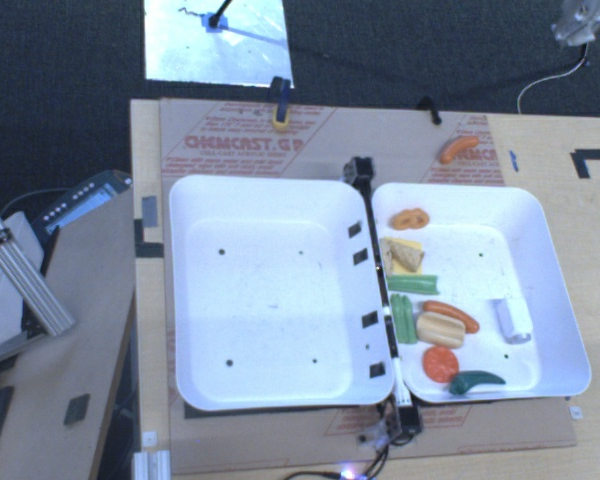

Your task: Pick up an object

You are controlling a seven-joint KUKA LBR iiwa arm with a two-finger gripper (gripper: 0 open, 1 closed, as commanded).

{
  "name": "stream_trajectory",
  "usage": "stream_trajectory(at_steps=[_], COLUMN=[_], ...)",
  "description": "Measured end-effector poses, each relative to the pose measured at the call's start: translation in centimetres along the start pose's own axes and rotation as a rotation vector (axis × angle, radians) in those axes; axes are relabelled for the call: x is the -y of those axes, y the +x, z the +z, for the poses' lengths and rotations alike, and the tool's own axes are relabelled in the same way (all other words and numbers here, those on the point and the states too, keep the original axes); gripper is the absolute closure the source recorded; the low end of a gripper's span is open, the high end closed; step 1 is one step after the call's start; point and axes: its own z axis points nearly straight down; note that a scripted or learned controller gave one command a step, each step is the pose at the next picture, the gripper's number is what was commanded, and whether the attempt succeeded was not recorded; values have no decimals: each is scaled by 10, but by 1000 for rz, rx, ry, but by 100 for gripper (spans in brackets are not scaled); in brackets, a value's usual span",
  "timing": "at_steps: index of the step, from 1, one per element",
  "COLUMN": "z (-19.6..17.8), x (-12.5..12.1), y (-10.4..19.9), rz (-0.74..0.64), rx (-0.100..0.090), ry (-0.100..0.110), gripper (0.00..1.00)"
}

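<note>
The right bin (540, 230) holds several toy foods along its left side: an orange pretzel (410, 218), a yellow wedge (405, 255), a green bean pod (413, 284), a green vegetable (404, 318), a hot dog in a bun (448, 323), a red tomato slice (441, 364) and a dark green pepper (476, 379). A white cylinder (512, 319) lies toward the bin's right. My gripper (584, 10) hangs at the top right corner, well beyond the bins and far from every object.
The left bin (195, 208) sits beside the right one, joined by a black clipped divider (372, 268). An orange sausage (459, 148) lies on the cardboard behind the right bin. A yellow clamp (279, 103) stands at the back edge.
</note>
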Motion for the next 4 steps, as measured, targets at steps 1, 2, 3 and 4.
stream_trajectory(at_steps=[1, 2, 3, 4], z=[9, 218, 143, 87], x=[55, 56, -1, 1], y=[47, 129, 118, 229], rz=[-4, -4, 0, -10], rx=[-6, -7, -4, -10], ry=[18, 36, 10, 13], gripper=[100, 100, 100, 100])
